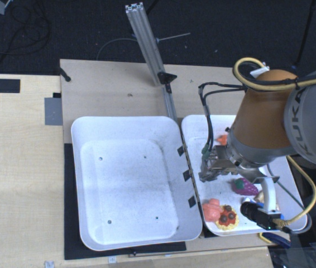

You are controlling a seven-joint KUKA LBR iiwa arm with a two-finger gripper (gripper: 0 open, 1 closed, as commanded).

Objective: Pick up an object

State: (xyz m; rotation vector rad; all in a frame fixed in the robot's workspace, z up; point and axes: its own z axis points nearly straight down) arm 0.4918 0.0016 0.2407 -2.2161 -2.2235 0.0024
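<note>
Gripper (209, 171) hangs low over the right bin (194, 128), at about nine o'clock within it, near the divider; whether it is spread or pressed together I cannot tell, and nothing shows between its tips. Candidates lie at about five o'clock from it: one pink toy (211, 209), one yellow-and-red toy (227, 218) touching it, one purple toy (245, 187) at four o'clock, and one orange piece (223, 140) at one o'clock. Best practice, I judge: centre over one isolated piece, descend straight, close squarely. Bins: two; the left bin (91, 133) is bare.
</note>
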